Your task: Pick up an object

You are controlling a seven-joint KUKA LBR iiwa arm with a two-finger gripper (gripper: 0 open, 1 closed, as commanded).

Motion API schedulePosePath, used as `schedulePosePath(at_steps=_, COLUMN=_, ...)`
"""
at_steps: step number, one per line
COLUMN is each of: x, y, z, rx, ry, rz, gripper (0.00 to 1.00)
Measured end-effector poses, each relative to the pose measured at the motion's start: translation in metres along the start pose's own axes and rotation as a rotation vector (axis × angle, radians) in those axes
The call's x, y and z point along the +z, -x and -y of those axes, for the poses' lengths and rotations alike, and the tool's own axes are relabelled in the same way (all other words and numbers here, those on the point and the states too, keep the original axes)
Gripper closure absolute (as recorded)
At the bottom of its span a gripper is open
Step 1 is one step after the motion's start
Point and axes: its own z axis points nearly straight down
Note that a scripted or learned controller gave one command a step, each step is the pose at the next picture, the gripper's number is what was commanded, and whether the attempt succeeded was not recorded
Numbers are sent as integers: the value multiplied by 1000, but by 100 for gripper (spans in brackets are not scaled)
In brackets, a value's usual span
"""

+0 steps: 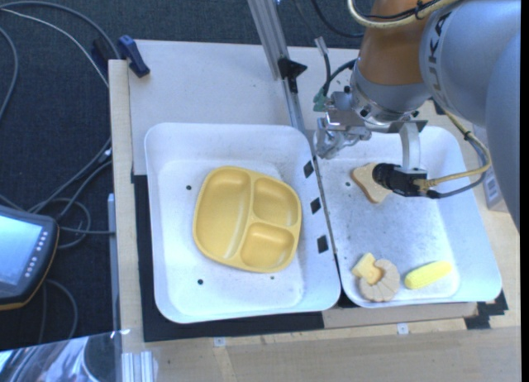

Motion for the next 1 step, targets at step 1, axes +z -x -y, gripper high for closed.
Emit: schedulePosePath(at_steps=1, x=-7, y=-51, z=-7, rx=-1, ry=0, rz=0, gripper=100)
